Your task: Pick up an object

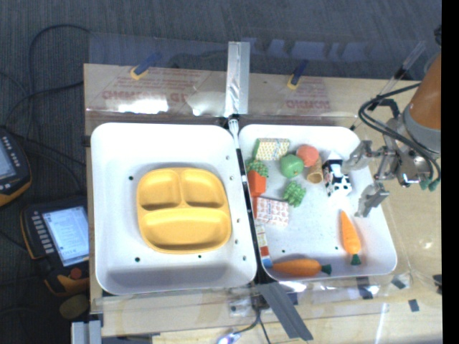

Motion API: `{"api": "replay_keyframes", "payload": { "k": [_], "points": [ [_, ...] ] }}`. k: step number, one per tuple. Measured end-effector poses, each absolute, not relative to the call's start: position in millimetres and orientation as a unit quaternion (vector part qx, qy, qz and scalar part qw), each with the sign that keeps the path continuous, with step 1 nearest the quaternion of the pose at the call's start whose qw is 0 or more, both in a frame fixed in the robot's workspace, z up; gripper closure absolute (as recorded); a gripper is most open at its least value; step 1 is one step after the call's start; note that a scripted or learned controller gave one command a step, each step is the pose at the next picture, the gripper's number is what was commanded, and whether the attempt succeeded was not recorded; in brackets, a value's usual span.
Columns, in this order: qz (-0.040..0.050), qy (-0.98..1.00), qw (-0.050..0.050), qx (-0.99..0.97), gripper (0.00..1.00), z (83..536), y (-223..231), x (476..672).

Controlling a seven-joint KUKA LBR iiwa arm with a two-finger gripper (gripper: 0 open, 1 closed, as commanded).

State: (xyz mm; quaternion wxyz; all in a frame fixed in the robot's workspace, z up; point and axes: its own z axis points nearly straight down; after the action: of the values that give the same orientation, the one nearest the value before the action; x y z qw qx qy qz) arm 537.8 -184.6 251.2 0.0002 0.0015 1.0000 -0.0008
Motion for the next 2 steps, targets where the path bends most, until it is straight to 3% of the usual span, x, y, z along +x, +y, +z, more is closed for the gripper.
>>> {"api": "replay_keyframes", "payload": {
  "k": [1, 2],
  "points": [
    [-0.0006, 0.996, 0.000, -0.089, 0.00, 94, -200, 492.4],
    [-0.0011, 0.994, 0.005, -0.113, 0.00, 90, -215, 495.2]
  ]
}}
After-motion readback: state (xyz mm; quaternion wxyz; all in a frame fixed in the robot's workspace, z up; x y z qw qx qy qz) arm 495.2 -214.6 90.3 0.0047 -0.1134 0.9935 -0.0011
